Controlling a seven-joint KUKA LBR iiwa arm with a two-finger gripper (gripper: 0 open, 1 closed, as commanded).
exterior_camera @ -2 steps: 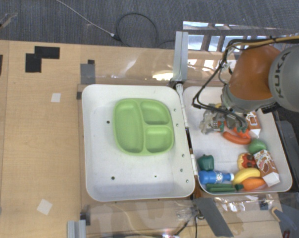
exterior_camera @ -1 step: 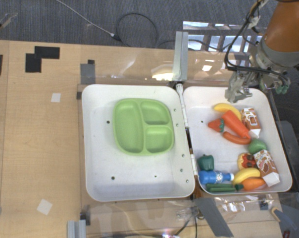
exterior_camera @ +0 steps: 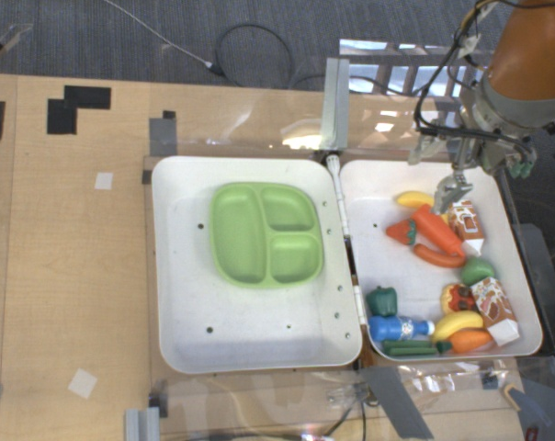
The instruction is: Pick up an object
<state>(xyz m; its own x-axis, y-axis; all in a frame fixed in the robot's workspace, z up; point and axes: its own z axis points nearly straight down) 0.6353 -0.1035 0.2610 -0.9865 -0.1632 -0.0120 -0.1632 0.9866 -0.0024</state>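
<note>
- On your left, the wooden desk (exterior_camera: 66,274) carries the left bin (exterior_camera: 181,329), with a green divided plate (exterior_camera: 266,234) lying flat in its middle; nothing there for this pick
- Moving right, the right bin (exterior_camera: 369,186) holds the toys: a green pepper (exterior_camera: 382,300) and a blue bottle (exterior_camera: 394,328) at the near-left corner, a banana (exterior_camera: 414,198) near the far side, a carrot (exterior_camera: 437,230) beside it
- The carrot is the likeliest target: its long axis runs on a slant, from the far left down toward the near right, with a red sausage-like piece (exterior_camera: 440,256) just under it and a small carton (exterior_camera: 465,220) touching its right side
- The jaws (exterior_camera: 452,191) hang over the far part of the right bin, just beyond the carrot's upper end and right of the banana; you cannot tell from this angle whether they are spread or pressed together, and nothing shows between them
- My reading: the carrot lies just toward you and slightly left of the jaws, so the coming move is a short shift nearer plus a descent, closing across its slanted axis
- Further right, near the corner, sit a second carton (exterior_camera: 492,302), another banana (exterior_camera: 463,324) and an orange piece (exterior_camera: 471,340), crowded together
</note>
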